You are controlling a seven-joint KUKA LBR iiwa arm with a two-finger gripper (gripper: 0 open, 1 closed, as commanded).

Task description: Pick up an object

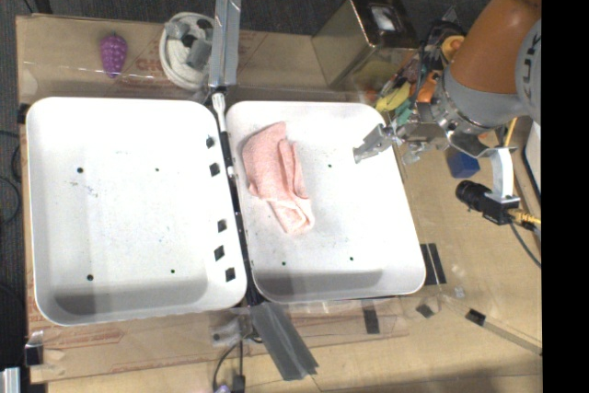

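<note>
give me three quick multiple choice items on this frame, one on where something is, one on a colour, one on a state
1. Where does the folded cloth lie?
A. in the left bin
B. in the right bin
C. on the bench

2. What colour is the cloth?
A. pink
B. blue
C. green

3. How does the gripper stand to the cloth?
A. clamped on it
B. apart from it, near the bin's right rim
C. pressing it flat

Key: 1 B, it lies in the right bin's left half. 2 A, it is plainly pink. 3 B, bare white floor separates them.
</note>
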